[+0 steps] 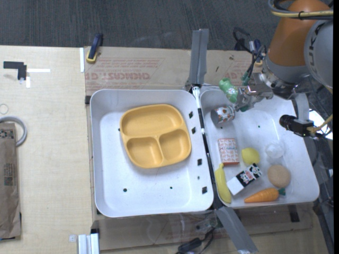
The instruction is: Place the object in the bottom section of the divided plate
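Above the right bin's far corner, the gripper (244, 93), its grasp impossible to judge, hovers beside a green object (229, 90); the yellow divided plate (155, 135) lies leftward in the other bin.

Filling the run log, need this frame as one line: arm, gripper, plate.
arm: over right bin's far-left corner | gripper: fingers unclear, beside green object | divided plate: left bin, nothing in its sections
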Motion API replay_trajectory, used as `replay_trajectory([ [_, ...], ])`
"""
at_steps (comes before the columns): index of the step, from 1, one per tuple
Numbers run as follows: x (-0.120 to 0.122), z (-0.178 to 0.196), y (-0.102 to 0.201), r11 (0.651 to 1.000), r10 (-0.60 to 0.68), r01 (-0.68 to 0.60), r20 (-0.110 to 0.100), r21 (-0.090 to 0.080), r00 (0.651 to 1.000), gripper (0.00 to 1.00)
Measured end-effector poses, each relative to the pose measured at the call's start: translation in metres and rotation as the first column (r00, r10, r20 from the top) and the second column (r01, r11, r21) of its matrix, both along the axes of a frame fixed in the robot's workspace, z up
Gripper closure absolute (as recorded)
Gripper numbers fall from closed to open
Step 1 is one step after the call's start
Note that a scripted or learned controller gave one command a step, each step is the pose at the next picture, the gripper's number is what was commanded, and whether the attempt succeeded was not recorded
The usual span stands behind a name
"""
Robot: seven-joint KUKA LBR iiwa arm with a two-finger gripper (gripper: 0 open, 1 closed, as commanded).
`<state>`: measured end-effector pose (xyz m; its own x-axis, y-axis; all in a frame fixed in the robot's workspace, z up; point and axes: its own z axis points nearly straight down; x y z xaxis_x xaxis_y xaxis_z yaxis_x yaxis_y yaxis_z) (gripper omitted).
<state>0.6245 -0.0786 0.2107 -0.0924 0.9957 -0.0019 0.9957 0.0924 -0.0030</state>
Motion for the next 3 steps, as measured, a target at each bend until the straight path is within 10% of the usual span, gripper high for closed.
replay_trajectory([
  [1,0.006,-0.104,-0.033,0.98,0.201,-0.201,0.004,0.001,0.98,1.0],
  [2,-0.062,-0.02,0.021,0.982,0.19,-0.19,0.0,0.003,0.982,1.0],
  [3,-0.061,0.0,0.094,0.991,0.13,-0.13,0.001,0.001,0.991,1.0],
])
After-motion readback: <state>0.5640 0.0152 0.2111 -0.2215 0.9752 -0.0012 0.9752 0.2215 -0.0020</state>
